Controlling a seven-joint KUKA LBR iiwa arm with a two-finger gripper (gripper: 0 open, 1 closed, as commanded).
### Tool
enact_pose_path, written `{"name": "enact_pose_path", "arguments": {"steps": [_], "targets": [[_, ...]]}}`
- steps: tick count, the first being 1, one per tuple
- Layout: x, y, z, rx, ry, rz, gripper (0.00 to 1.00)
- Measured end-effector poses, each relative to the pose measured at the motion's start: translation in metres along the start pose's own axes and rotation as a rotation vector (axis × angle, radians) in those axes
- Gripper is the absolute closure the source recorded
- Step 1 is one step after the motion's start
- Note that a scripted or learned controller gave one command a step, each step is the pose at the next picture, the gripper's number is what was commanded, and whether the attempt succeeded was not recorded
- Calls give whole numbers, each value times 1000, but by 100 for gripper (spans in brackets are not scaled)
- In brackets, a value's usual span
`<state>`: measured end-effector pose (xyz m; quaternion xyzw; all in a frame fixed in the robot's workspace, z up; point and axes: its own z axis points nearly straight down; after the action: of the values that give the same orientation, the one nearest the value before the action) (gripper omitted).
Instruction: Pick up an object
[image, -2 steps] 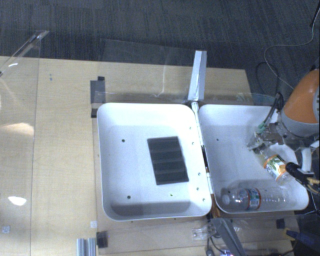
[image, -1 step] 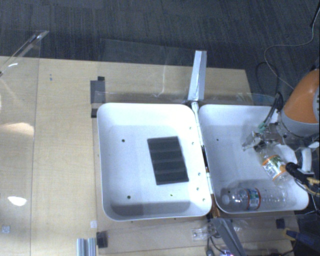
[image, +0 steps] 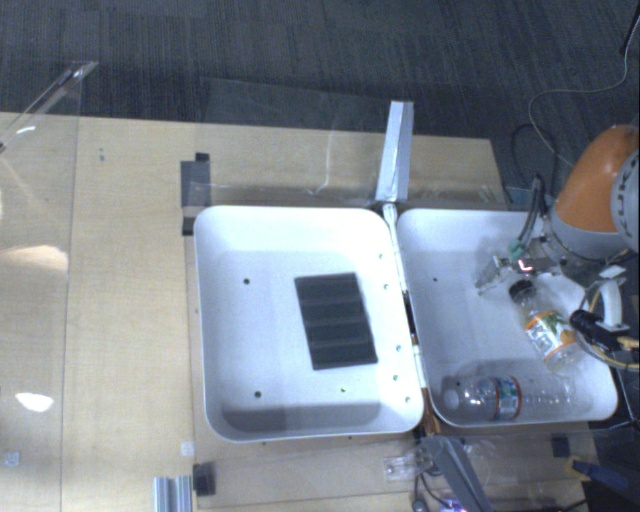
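A black ridged rectangular pad (image: 337, 320) lies flat in the middle of the left bin (image: 225, 300). In the right bin (image: 440, 260), a clear plastic bottle with a blue-and-red label (image: 497, 395) lies on its side along the front wall. A smaller clear bottle with an orange-and-green label (image: 548, 335) lies tilted near the right wall, its dark cap pointing toward the gripper. My gripper (image: 506, 270) hangs low over the right bin's back right area, just above and left of the small bottle's cap. Nothing shows held in it.
The arm's orange band (image: 598, 190) and grey wrist overhang the right bin's far right corner. Cables (image: 600, 335) trail along that bin's right wall. A metal post (image: 394, 150) stands behind the gap between the bins. A clear panel covers the bench at the left.
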<state>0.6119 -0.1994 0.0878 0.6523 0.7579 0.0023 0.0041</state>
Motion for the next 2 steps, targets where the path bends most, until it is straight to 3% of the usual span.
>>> {"name": "enact_pose_path", "arguments": {"steps": [1,2], "targets": [[-10,36,0,-1,0,94,0],[-1,-30,-1,0,1,4,0]]}}
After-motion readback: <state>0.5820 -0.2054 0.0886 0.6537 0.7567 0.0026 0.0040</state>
